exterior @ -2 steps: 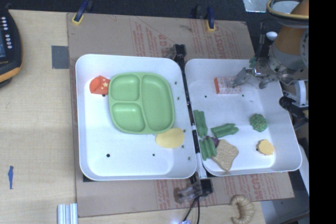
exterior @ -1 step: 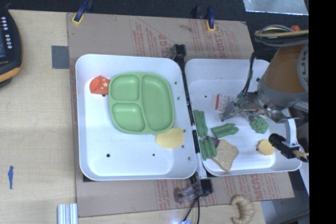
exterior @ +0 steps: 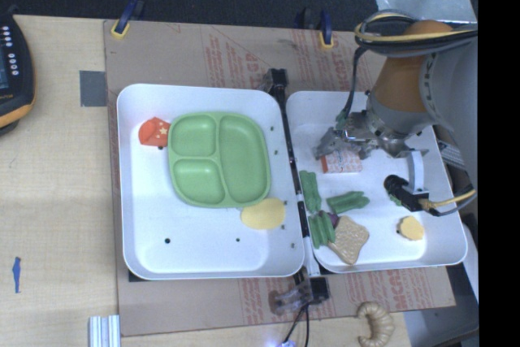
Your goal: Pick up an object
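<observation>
1. Gripper (exterior: 351,140) sits low in the right bin (exterior: 455,249), over a small card (exterior: 342,163) at its 7 o'clock.
2. Jaw state: cannot tell.
3. Nothing visibly lifted; picking remains.

The left bin (exterior: 138,248) holds a plate (exterior: 219,158). The right bin (exterior: 443,252) holds a bread slice (exterior: 349,239), with the gripper (exterior: 351,144) behind it.

I'm looking down on a robotics lab bench: a cardboard sheet (exterior: 203,53) clamped to the wooden tabletop (exterior: 57,199) by blue clips (exterior: 326,30) at twelve o'clock, a teach pendant (exterior: 12,69) at nine, toy food in white bins (exterior: 203,252).
</observation>
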Controlling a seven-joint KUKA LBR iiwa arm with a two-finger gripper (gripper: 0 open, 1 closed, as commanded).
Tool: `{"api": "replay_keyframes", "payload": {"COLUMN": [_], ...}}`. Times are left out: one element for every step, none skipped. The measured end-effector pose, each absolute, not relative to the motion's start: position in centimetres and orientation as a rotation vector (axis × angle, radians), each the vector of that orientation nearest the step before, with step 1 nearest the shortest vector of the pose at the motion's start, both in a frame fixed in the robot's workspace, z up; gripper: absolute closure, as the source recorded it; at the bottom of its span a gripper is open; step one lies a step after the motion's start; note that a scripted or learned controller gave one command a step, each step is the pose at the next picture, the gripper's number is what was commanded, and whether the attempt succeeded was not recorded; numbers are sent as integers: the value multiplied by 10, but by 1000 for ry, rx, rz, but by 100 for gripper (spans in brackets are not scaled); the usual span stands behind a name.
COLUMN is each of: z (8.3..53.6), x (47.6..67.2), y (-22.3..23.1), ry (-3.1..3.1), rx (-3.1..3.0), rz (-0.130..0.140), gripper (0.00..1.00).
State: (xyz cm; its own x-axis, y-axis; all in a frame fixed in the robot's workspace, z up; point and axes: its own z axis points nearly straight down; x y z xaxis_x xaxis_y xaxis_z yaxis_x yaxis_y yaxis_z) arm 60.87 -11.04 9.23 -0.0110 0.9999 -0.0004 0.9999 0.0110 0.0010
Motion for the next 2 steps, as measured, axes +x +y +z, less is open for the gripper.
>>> {"api": "replay_keyframes", "payload": {"z": [103,196], "x": [606,569], "y": [-114,-38], "ry": [2232,2233], "rx": [2215,2214], "rz": [-6,2], "gripper": [100,100]}}
